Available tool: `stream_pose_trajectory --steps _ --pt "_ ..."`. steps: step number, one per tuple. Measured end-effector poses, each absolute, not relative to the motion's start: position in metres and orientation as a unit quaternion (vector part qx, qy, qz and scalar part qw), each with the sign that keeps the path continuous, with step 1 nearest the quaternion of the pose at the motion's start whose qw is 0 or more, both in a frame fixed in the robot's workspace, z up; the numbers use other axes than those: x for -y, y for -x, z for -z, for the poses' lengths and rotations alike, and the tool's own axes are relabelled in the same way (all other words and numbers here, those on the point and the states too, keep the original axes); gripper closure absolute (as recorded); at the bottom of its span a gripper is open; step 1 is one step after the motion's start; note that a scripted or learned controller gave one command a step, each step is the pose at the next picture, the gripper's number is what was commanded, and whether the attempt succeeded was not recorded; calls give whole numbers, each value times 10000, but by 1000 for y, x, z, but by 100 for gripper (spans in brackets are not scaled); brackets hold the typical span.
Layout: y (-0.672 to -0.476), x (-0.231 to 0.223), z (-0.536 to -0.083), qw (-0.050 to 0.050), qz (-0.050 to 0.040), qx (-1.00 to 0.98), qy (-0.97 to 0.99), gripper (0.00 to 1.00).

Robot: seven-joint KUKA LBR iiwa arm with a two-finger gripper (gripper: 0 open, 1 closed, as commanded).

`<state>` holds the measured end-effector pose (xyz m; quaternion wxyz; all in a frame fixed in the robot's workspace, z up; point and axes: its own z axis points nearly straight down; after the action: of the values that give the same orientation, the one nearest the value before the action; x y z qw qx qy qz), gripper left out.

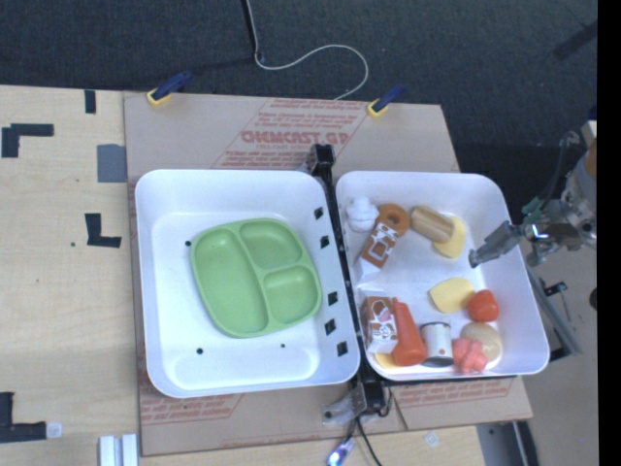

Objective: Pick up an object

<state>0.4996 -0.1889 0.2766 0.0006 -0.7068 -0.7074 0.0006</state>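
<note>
Leftmost, wooden bench [58, 338] with black tape marks. Next, left bin [160, 260], white and shallow, holding a green plate [257, 278] with three sections, lying flat near the middle. Touching it on the right, right bin [495, 194], crowded with toy food. Along its left wall: small white piece [361, 212], orange-brown packet [380, 241], carton [380, 323] beside a red bottle [408, 343]. Further right: tan roll [433, 224] near the far wall, yellow wedge [450, 294], can [437, 340], red tomato [483, 306], pink piece [470, 356] in the near corner. Reaching in over the right rim, dark gripper [477, 254], tilted, tip between roll and wedge, just above the wedge; touching nothing that can be seen. Spread or pressed together: cannot tell from this angle.
</note>
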Motion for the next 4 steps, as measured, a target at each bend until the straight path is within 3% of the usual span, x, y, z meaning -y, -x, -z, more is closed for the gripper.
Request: stream_pose_trajectory --steps 1,2,3,4 --pt "-485 111 -380 -34 37 7107 7035 0" --pt "-484 115 -384 2 -5 7083 7060 100" --pt "-484 54 -453 -21 22 7099 7043 100" --pt "-483 -68 -397 31 -18 7123 7019 100"
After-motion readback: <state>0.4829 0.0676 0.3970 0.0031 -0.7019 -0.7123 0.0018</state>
